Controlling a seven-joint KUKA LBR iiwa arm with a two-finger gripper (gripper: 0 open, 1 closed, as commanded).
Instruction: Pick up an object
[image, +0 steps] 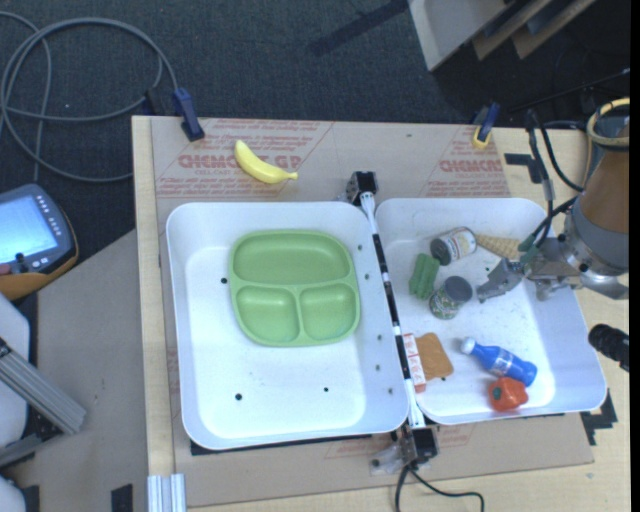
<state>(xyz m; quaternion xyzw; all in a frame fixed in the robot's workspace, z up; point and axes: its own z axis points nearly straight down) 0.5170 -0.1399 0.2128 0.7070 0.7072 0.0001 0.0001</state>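
1. While we're looking down from the camera view, the left bin (200, 400) holds a green divided plate (295, 287) with three compartments, sitting toward the back of the bin.
2. The right bin (570, 385) has the clutter: a small can (455, 244) lying on its side near the back, an ice cream cone (498, 244) just beside it, a green block-ish piece (424, 274), a grey-lidded jar (451, 296) near that, a brown cracker-looking square (434, 354) by the left wall, a blue bottle (500, 360) with a white cap lying down, and a red pepper-like toy (508, 394) right next to the bottle at the front.
3. Outside both bins, a yellow banana (262, 164) lies on the board behind the left bin.
4. The gripper (497, 284) reaches in from the right, over the middle of the right bin, near the jar and cone. We see nothing between its fingers, and honestly we can't tell whether they're apart or together.
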